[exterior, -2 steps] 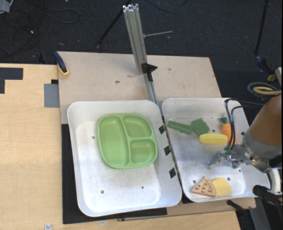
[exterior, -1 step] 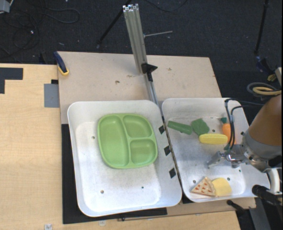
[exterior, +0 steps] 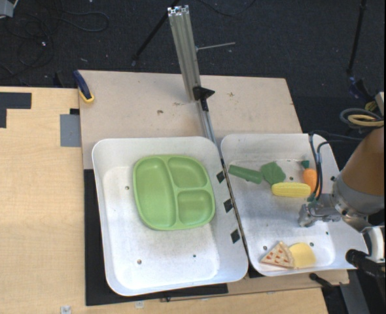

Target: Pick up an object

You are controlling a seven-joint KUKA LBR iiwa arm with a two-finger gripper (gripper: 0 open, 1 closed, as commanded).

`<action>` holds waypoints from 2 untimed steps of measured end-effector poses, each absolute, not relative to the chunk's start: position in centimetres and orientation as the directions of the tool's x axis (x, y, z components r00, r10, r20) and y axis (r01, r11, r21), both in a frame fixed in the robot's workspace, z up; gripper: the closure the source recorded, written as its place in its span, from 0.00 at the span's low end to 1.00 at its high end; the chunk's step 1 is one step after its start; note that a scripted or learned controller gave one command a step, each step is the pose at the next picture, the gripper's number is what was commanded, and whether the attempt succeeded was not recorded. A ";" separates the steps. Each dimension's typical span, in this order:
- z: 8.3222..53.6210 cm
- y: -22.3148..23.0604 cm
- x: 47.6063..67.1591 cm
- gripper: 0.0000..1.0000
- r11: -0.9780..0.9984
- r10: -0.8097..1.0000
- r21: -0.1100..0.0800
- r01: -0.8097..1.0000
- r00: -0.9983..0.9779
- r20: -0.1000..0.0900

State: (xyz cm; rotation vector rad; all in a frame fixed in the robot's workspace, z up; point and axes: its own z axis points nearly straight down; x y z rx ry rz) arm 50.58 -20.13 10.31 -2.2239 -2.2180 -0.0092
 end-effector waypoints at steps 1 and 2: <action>16.4 -19.5 50.6 1.00 0.002 1.000 0.003 1.000 -0.002 -0.001; 21.4 -19.6 50.7 1.00 0.002 1.000 0.002 1.000 -0.002 -0.001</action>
